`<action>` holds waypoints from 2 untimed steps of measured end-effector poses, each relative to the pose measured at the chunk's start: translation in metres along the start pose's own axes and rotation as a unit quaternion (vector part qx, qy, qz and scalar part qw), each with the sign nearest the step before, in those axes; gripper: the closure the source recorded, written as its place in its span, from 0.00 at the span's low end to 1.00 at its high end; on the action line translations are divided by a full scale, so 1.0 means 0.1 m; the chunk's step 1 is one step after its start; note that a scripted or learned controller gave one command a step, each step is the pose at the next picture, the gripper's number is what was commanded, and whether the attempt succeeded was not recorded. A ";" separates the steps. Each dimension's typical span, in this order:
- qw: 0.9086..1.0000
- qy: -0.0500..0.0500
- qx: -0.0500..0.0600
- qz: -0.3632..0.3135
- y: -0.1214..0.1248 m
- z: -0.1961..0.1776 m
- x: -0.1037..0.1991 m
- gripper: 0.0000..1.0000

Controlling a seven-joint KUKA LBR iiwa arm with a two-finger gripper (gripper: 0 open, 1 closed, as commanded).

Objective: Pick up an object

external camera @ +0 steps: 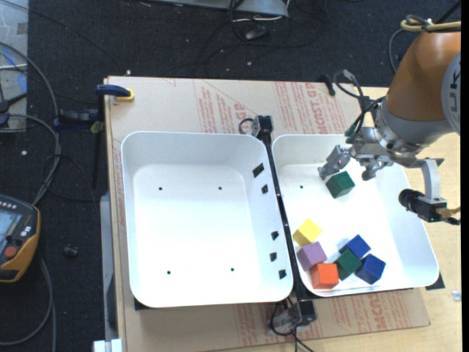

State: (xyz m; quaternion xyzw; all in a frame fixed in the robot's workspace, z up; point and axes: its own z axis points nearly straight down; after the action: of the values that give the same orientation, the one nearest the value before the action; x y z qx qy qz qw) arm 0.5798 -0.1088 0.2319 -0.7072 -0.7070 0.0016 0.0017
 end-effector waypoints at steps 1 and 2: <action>1.000 0.000 -0.002 0.000 0.01 -0.02 0.00 0.00; 1.000 0.000 0.000 0.000 -0.02 0.60 0.03 0.00</action>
State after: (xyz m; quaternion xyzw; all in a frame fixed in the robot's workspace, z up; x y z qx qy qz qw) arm 0.5772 -0.1057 0.1716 -0.7070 -0.7072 0.0017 0.0022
